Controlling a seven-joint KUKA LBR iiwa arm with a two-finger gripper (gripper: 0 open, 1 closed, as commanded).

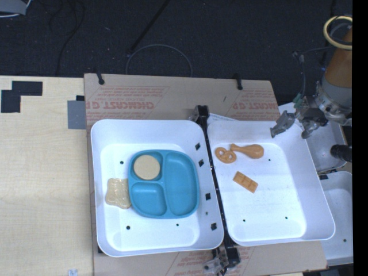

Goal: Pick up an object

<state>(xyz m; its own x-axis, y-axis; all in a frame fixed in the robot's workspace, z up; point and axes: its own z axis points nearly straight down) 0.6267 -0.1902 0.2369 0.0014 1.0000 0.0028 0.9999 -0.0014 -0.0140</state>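
My gripper [295, 125] hangs over the upper right corner of the right bin [322, 211], above its rim, with the arm [339, 68] behind it at the right edge. Its two fingers stand spread apart, nothing between them.

The things I could pick up lie in both bins. In the right bin, a tan spoon-shaped piece [251, 150] lies near the top, its narrow end pointing left and touching a small pretzel [225, 154]. Just below them, apart from both, lies a flat orange-brown cracker [245, 181], turned at a slant. All three sit well to the left of and below my gripper.

In the left bin [109, 234] a blue tray [167, 186] with three compartments takes up the middle. A round beige disc [146, 167] rests in its upper left compartment. Just beside the tray's left edge, on the bin floor, lies a pale yellowish lump [118, 192], touching or nearly touching the tray.

Both bins sit side by side on a sheet of cardboard [172, 99] on the tabletop [40, 183], with a black clamp strip [208, 177] running between them.
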